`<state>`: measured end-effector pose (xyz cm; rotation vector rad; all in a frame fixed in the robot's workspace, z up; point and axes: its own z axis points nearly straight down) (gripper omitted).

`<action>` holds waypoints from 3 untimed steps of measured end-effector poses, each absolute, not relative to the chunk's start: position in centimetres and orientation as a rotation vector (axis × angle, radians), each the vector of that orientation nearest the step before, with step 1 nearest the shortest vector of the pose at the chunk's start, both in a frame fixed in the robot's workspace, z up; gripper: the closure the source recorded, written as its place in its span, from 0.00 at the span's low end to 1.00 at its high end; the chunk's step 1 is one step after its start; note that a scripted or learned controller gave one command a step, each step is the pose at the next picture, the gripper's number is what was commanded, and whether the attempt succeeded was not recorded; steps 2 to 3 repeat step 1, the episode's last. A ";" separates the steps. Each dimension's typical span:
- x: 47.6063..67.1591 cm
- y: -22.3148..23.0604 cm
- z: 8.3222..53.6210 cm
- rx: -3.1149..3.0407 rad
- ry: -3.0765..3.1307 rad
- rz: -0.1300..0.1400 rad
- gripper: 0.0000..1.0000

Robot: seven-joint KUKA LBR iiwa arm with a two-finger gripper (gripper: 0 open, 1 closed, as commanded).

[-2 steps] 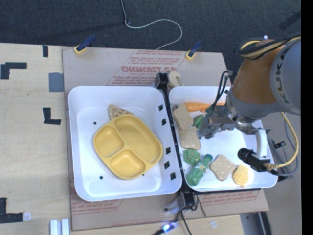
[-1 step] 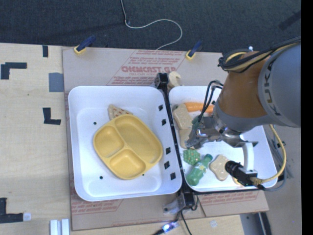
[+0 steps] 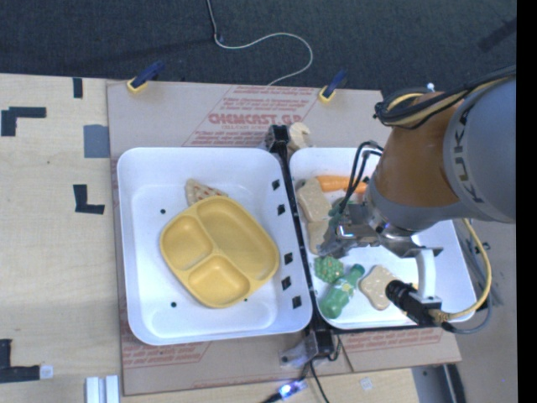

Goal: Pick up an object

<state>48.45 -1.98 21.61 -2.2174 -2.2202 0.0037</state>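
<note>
The right bin (image 3: 436, 313) holds several toy foods: an orange carrot (image 3: 334, 183) at the back, a beige bread-like piece (image 3: 313, 204), a green broccoli (image 3: 328, 269), a green bottle-shaped piece (image 3: 336, 296) and a tan cracker-like piece (image 3: 377, 285). My gripper (image 3: 346, 232) hangs low over the left part of this bin, just above the broccoli and beside the beige piece. The wrist hides its fingertips.
In the left bin (image 3: 138, 175) lies a yellow divided plate (image 3: 220, 251) with a tan waffle piece (image 3: 198, 192) poking out behind it. A black divider (image 3: 291, 225) runs between the bins. The arm's grey and orange body (image 3: 419, 170) covers the right bin's back right.
</note>
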 end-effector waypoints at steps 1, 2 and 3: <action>49.6 -2.8 23.2 -2.220 -2.222 0.001 1.00; 49.6 -2.8 23.2 -2.220 -2.222 0.001 1.00; 49.6 -2.8 23.2 -2.220 -2.222 0.001 1.00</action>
